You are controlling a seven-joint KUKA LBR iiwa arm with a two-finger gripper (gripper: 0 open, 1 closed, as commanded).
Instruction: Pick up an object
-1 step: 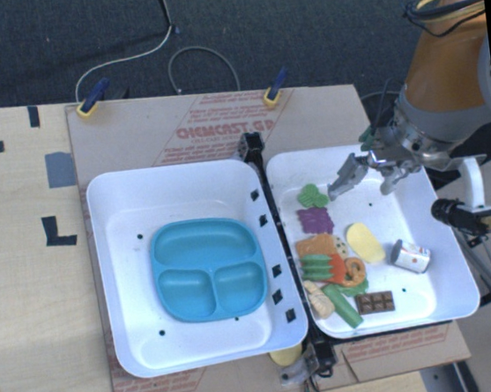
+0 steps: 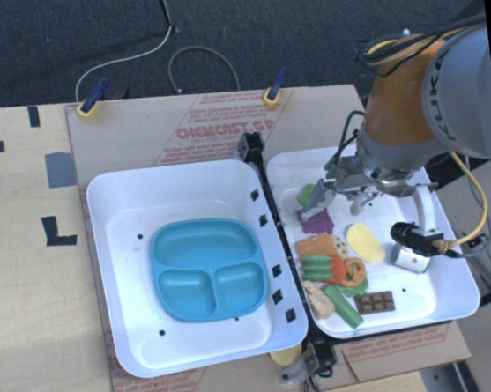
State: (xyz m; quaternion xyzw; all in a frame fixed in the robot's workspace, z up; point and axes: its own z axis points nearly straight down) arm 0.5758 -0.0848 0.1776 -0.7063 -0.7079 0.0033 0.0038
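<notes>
Toy food lies heaped in the right bin (image 2: 453, 294): a purple piece (image 2: 318, 222), a pale yellow piece (image 2: 366, 242), an orange carrot-like piece (image 2: 325, 263) and a chocolate bar (image 2: 375, 302). The pincer (image 2: 348, 189) hangs low just above the purple piece, fingers apart with nothing between them, so the approach step seems in hand. Next it should descend and close; the left bin (image 2: 114, 207) holds a blue divided plate (image 2: 208, 269).
</notes>
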